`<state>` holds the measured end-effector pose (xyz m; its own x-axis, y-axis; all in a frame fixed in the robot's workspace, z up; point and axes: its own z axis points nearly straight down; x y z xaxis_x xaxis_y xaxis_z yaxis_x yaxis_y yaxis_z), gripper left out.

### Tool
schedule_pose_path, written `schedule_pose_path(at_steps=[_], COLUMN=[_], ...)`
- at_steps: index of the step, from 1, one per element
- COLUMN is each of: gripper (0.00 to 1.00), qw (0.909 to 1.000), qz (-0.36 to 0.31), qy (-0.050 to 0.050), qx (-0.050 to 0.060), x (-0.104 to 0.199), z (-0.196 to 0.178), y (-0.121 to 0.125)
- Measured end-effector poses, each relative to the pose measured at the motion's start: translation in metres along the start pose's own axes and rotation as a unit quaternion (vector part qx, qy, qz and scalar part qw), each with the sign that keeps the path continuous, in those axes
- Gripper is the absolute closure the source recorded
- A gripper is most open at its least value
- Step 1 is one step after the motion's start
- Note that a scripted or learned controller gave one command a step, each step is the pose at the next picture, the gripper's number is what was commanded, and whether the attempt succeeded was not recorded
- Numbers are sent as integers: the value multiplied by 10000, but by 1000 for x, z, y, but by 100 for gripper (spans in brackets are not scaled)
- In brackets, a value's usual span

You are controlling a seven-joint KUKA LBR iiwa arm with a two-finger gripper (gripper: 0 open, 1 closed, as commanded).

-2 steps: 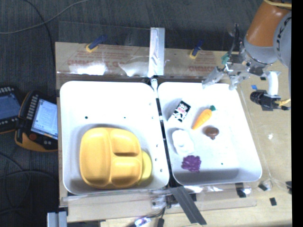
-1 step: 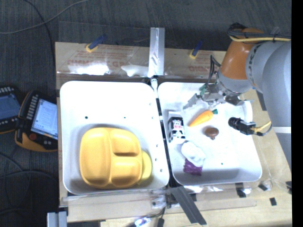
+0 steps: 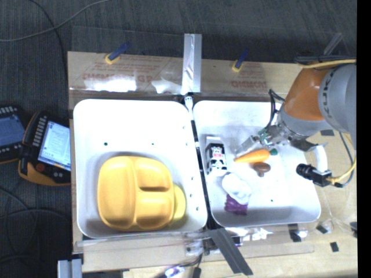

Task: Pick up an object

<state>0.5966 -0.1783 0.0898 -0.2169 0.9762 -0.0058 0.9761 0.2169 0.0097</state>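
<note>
Two bins: left bin point(image 3: 87, 155) yellow tray point(image 3: 136, 193); right bin point(image 3: 301, 207) carrot point(image 3: 253, 154).

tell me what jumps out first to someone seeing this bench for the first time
The big yellow compartment tray catches the eye first, lying in the left bin. Next comes the grey arm with its orange band, reaching in from the right over the right bin, with its gripper low beside an orange carrot. A small cow-patterned box and a purple and white item lie nearby.

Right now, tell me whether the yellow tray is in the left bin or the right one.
In the left bin. The yellow tray lies inside its white walls, at the near side.
</note>
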Motion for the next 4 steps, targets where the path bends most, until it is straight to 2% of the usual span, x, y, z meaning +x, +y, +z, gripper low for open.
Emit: schedule_pose_path(at_steps=[1, 2, 3, 4], gripper=[0, 0, 0, 0], qw=[9800, 9997, 9830, 9579], qz=[-1990, -243, -1835, -2872], qy=[-16, -8, -33, -44], qx=[-19, -46, -35, -37], x=[27, 32, 83, 86], z=[-2, -2, -3, -3], y=[-50, -78, -91, -89])
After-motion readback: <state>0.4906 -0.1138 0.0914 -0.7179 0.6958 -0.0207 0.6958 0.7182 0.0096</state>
